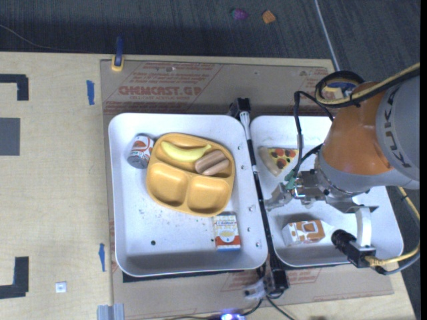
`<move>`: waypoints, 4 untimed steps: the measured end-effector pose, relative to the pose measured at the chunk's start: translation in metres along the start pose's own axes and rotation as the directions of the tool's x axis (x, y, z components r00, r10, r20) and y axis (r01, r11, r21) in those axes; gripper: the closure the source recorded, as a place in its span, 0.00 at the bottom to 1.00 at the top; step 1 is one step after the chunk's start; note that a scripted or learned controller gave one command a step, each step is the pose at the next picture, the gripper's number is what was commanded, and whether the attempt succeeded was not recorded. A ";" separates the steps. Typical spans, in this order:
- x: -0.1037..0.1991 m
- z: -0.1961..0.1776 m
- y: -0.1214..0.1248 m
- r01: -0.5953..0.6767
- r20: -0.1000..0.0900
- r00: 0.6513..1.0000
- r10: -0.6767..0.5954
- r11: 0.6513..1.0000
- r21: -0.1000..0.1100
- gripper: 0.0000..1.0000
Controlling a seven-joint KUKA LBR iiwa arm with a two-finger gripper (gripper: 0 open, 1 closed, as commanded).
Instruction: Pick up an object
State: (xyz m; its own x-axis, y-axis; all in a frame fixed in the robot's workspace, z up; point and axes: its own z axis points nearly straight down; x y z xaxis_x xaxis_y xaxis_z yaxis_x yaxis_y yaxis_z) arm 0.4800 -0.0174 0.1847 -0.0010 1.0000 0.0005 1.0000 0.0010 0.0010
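Whether the two-finger gripper (288,187) is parted or closed cannot be told; the grey-and-orange arm (363,145) hides much of it. It hangs over the right white bin (390,245), between a pizza-slice toy (277,157) and an orange-and-white carton (304,232).

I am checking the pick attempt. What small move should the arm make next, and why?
Probably a short move toward the toy carton in the right bin, then descend. The gripper sits above bare bin floor between the pizza slice and the carton, so nothing lies under it to grasp.
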 end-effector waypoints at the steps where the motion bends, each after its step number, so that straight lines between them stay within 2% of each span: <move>1: -0.054 0.000 -0.001 -0.001 0.002 1.000 0.001 1.000 -0.001 0.00; 2: -0.102 0.084 -0.002 -0.002 0.000 1.000 0.002 1.000 0.003 0.00; 3: -0.088 0.095 0.000 -0.006 0.005 1.000 0.006 1.000 -0.002 0.00; 4: -0.092 0.084 0.003 -0.010 0.018 1.000 0.011 1.000 -0.019 1.00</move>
State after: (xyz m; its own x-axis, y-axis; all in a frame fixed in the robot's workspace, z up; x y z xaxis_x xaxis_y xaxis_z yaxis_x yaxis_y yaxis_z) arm 0.4832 -0.1095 0.1007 0.0095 0.9998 -0.0175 0.9998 -0.0092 0.0195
